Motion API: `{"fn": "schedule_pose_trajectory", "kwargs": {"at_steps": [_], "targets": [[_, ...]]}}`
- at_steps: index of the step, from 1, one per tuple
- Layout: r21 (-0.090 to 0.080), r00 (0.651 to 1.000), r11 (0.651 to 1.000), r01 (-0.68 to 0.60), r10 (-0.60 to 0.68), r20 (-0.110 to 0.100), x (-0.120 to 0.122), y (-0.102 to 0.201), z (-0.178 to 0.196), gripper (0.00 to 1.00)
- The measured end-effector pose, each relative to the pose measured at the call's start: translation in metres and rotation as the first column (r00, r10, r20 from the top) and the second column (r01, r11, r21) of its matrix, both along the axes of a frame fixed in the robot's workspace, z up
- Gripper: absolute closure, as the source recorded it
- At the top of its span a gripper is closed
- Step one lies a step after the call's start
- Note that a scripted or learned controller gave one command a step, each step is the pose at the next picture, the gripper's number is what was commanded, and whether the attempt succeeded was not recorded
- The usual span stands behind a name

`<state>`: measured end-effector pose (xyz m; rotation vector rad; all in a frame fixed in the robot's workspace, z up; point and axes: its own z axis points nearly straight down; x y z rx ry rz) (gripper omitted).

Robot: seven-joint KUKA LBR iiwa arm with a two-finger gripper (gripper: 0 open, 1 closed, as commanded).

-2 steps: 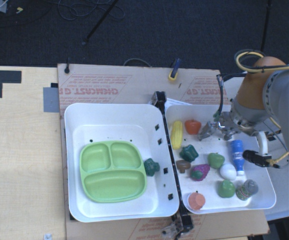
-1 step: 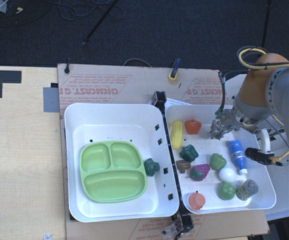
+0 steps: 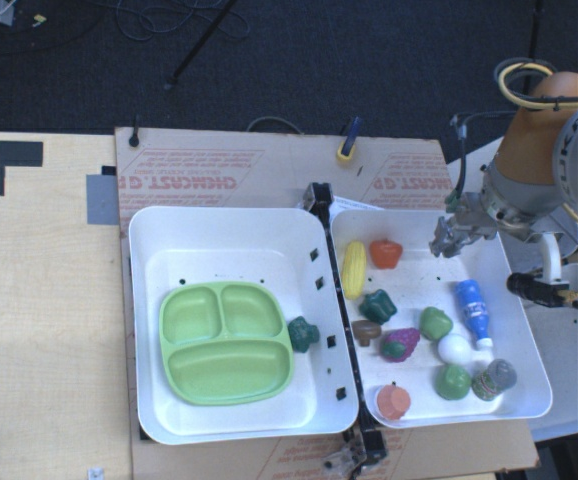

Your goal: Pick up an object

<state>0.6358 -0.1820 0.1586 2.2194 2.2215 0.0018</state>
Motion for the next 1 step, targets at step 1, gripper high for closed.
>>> {"fn": "schedule_pose_trajectory", "kwargs": {"at_steps": [1], "targets": [[0.000,1.000,1.000,-0.001,0.001,0.001,-0.0079,0.0036,0.0503,1.00]]}}
